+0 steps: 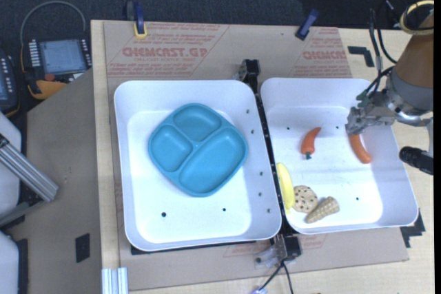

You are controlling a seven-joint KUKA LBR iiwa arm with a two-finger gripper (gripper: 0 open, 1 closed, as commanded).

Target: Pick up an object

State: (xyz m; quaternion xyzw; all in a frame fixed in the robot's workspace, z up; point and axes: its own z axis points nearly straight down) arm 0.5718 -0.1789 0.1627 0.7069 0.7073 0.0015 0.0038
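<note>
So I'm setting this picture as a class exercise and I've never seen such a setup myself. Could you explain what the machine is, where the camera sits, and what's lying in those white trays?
The picture comes from one camera fixed above a bench, looking down at a slant. The machine is a robot arm reaching in from the right; at its end is a hand with two fingers, meant to pick something up. Whether it is open or shut can't be made out here.

Two shallow white trays sit side by side. The left tray holds a blue divided plate. The right tray holds toy foods: a red chilli pepper, an orange sausage just below the hand, a yellow banana, a cookie and an ice cream cone.

Nothing looks lifted; all of it rests in the trays.
</note>
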